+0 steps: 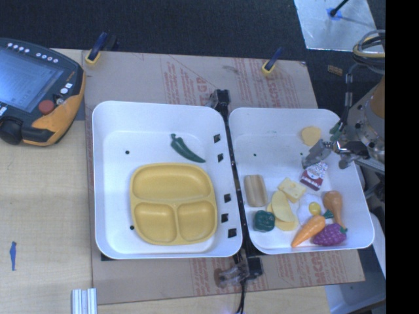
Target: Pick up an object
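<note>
Hovering over right bin (262,120), gripper (321,156) sits just above small red-white packet (314,175); opening cannot be told. Packet lies mid-right among toy food, looks light, thin, likely slippery; best pinched across short sides. Carrot (308,229) near.

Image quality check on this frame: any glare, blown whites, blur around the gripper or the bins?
Camera view: even, soft lighting with faint shadows; the two shallow white bins run bright, rims near washed out; the grey two-finger gripper looks soft and low in detail; the yellow three-compartment plastic tray and small green pepper read clearly.
</note>
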Controlling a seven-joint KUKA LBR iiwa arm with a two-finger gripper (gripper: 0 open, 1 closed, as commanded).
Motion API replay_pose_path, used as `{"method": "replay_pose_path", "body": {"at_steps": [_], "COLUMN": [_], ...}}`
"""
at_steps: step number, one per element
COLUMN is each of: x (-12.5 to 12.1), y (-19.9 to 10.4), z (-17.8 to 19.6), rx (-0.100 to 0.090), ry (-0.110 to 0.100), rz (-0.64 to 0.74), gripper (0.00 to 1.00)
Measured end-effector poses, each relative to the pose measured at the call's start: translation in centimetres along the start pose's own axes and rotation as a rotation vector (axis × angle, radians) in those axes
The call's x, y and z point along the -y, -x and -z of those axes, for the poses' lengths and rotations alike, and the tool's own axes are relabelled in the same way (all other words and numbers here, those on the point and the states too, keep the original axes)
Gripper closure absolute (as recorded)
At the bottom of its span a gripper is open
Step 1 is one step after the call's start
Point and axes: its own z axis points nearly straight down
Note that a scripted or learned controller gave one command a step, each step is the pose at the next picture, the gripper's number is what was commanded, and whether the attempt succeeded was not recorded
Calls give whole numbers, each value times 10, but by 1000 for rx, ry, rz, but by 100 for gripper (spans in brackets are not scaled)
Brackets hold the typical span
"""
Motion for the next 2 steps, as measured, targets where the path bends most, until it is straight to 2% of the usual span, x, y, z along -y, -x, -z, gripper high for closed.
{"method": "replay_pose_path", "body": {"at_steps": [1, 2], "x": [-62, -26], "y": [62, 58], "z": [-20, -150], "rx": [4, -3], "ry": [7, -9], "rz": [-3, -1], "gripper": [0, 0]}}
